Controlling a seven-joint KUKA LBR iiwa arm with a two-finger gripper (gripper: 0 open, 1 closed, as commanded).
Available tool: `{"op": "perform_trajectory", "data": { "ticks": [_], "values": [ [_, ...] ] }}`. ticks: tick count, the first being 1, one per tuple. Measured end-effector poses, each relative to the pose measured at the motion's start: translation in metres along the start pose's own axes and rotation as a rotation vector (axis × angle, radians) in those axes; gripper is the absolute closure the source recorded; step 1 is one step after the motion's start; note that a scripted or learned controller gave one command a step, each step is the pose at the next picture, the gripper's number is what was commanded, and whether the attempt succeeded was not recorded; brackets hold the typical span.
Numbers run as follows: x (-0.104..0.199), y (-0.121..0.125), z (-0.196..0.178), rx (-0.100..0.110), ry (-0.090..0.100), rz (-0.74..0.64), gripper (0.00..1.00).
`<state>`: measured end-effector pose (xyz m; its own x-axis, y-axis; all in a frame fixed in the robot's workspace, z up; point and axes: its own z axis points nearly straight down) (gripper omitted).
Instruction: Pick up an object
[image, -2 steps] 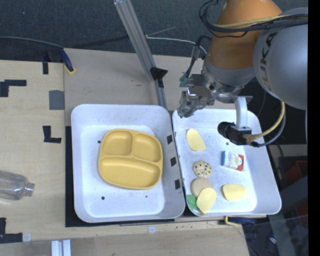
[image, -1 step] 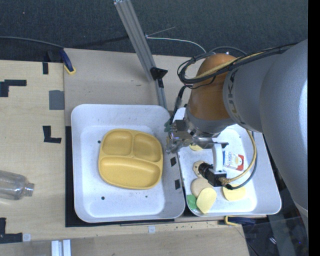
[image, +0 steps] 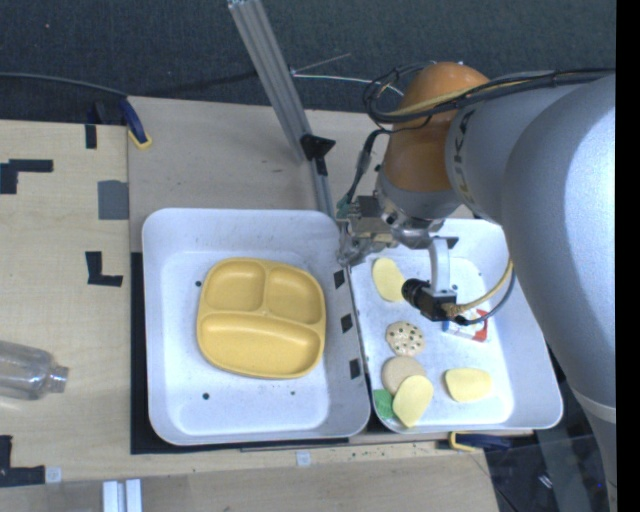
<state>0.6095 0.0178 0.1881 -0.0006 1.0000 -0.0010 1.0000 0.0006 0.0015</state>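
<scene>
**Gripper over the bin wall, grip unclear**

Take the cookie (image: 404, 338) as your mark; it lies near the middle of the right bin (image: 520, 395). The gripper (image: 347, 247) sits up and to the left of the cookie, over the wall where the two bins meet. From this view you cannot tell whether it is open or closed.

Just above the cookie lies a yellow slice (image: 387, 279), close beside the gripper; you cannot tell whether the two touch. Just below the cookie is a beige lump (image: 399, 370), with a yellow-green piece (image: 414, 399) overlapping its lower side. A yellow wedge (image: 467, 384) lies below and to the right of the cookie, apart from it.

To the left of the cookie, in the left bin (image: 170, 400), a yellow plate (image: 262, 317) lies flat.
</scene>
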Motion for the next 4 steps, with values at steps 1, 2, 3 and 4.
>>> {"op": "perform_trajectory", "data": {
  "ticks": [1,2,3,4],
  "values": [
    [0.001,-0.002,0.000,0.003,0.001,-0.001,0.00],
    [-0.048,0.053,-0.159,-0.007,-0.001,0.000,0.00],
    [-0.080,0.059,-0.159,0.001,-0.002,0.002,0.00],
    [-0.077,0.059,-0.169,0.002,-0.003,-0.001,1.00]
  ]
}}
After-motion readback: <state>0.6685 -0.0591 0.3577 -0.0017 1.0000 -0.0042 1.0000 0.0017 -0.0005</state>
